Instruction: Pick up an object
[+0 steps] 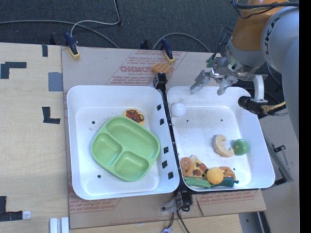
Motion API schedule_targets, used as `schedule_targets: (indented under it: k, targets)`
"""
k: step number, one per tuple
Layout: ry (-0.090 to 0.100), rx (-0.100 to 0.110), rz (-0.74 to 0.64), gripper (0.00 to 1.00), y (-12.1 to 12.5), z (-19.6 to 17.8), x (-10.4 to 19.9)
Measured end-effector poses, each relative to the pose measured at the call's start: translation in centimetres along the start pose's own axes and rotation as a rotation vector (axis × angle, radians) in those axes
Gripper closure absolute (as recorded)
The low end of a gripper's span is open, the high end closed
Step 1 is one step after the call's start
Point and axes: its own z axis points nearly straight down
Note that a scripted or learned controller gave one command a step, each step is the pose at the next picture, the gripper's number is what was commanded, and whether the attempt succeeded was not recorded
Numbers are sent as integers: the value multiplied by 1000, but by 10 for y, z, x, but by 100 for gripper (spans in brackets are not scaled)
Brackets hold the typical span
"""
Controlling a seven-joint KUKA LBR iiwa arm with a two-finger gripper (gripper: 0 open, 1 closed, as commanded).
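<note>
My gripper [210, 85] hangs over the far rim of the right bin [252, 130], open, with nothing between its fingers [197, 85]. Below it in that bin lie a white ball [178, 109] at the far left corner, a tan croissant-shaped piece [222, 146] and a green round toy [240, 146] toward the right. A pile at the near edge holds a pizza slice [194, 168], an orange ball [215, 175], a pretzel [186, 164] and a green pod [201, 182].
The left bin [77, 130] holds a green divided plate [125, 148] and a small red-and-yellow food toy [134, 115] behind it. A waffle-like piece [162, 68] sits on the cardboard beyond the bins. Clamps and cables run along the far edge.
</note>
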Motion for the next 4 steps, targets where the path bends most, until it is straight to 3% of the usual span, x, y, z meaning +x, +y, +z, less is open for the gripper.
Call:
schedule_targets:
  k: [1, 2, 3, 4]
  targets:
    - [0, 2, 1, 0, -43, 68, -6]
    - [-1, 0, 2, 0, -88, 79, -51]
    - [0, -3, 0, 0, -128, 145, -73]
    - [-2, -7, 1, 100, -127, 135, -74]
